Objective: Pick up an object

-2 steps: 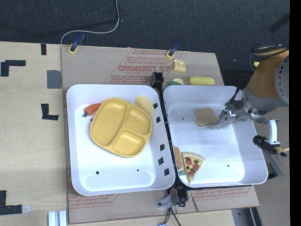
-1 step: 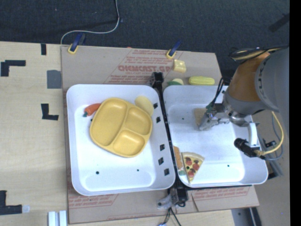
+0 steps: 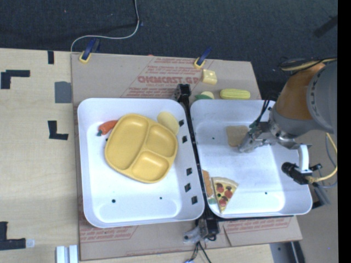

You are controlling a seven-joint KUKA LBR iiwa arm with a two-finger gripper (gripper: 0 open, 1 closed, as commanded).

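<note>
One claw (image 3: 248, 144) low in right bin (image 3: 274, 201), touching tan piece (image 3: 235, 136).

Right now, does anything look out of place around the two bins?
Yes. A toy corn cob and a yellow block lie on the cardboard behind the right bin, outside both bins.

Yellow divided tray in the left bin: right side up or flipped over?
Right side up: the yellow tray shows its three hollow compartments facing the camera.
</note>
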